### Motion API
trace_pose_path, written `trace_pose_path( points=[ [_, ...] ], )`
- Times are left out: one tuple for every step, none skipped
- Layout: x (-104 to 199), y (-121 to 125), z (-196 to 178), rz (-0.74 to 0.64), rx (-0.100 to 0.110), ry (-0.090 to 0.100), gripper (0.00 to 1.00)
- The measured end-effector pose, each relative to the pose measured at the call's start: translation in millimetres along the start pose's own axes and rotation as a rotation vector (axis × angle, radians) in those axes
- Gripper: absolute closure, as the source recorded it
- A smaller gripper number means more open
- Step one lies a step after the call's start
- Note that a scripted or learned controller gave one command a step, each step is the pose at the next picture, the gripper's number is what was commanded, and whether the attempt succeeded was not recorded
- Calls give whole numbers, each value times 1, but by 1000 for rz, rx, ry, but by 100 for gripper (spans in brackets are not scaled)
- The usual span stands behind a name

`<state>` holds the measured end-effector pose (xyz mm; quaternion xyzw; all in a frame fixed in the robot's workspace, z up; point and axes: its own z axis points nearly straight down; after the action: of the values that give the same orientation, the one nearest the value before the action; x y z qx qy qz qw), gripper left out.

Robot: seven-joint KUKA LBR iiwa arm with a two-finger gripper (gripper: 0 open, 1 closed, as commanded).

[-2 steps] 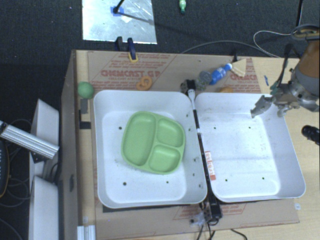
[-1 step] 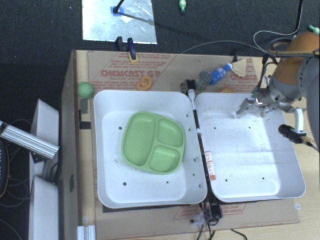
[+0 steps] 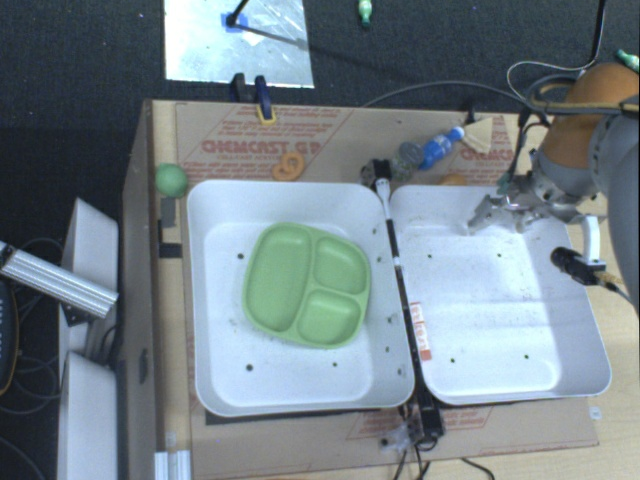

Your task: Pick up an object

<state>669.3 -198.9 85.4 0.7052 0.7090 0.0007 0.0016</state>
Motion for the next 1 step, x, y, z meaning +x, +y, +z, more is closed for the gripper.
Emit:
trace_pose_path(
  points=[
    [-5, 0, 0, 1, 1, 2, 0]
  ],
)
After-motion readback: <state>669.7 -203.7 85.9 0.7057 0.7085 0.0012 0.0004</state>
